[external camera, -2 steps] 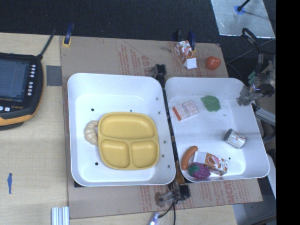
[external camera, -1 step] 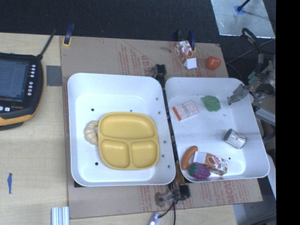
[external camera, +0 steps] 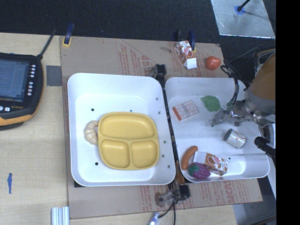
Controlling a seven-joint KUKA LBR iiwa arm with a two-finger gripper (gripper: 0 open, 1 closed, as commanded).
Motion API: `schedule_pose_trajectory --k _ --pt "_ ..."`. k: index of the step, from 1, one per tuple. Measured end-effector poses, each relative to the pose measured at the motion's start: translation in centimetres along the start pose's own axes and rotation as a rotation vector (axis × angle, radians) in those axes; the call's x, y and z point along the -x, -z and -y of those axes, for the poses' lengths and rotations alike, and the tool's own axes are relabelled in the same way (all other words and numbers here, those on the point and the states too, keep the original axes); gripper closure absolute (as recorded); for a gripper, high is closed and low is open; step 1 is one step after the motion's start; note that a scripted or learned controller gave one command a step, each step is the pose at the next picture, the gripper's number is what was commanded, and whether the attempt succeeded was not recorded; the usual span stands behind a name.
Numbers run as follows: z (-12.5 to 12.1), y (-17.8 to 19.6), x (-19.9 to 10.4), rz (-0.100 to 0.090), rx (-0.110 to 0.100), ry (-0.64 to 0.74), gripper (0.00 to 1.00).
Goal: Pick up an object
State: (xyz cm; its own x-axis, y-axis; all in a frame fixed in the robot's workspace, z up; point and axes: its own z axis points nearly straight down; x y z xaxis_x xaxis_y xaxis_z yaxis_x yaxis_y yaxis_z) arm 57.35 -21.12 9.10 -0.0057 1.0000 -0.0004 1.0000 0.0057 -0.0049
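Observation:
My gripper point(external camera: 228, 118) hangs low over the right bin point(external camera: 262, 170), near its right side, on the grey arm that reaches in from the right. A silver can point(external camera: 234, 138) lies on its side just below the gripper. A green leaf-shaped piece point(external camera: 211, 102) lies to the gripper's upper left. Further left is a small white and orange packet point(external camera: 185, 110). At the bin's front lie a red-brown sausage point(external camera: 189, 156), a purple bunch of grapes point(external camera: 199, 171) and a small printed box point(external camera: 215, 163). I see nothing held by the gripper.
The left bin point(external camera: 82, 90) holds a yellow divided plate point(external camera: 127, 139) with a beige lump point(external camera: 90, 131) at its left edge. Behind the bins, on the cardboard, stand a small carton point(external camera: 186, 54) and a red tomato point(external camera: 213, 62). A control pendant point(external camera: 16, 90) lies at far left.

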Motion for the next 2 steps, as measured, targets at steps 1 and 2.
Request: schedule_pose_trajectory --k 1,2 --pt "-8.3 0.2 -3.4 -0.001 0.003 -0.001 0.0" --pt "-8.3 0.2 -0.8 0.0 0.004 -0.002 0.0"
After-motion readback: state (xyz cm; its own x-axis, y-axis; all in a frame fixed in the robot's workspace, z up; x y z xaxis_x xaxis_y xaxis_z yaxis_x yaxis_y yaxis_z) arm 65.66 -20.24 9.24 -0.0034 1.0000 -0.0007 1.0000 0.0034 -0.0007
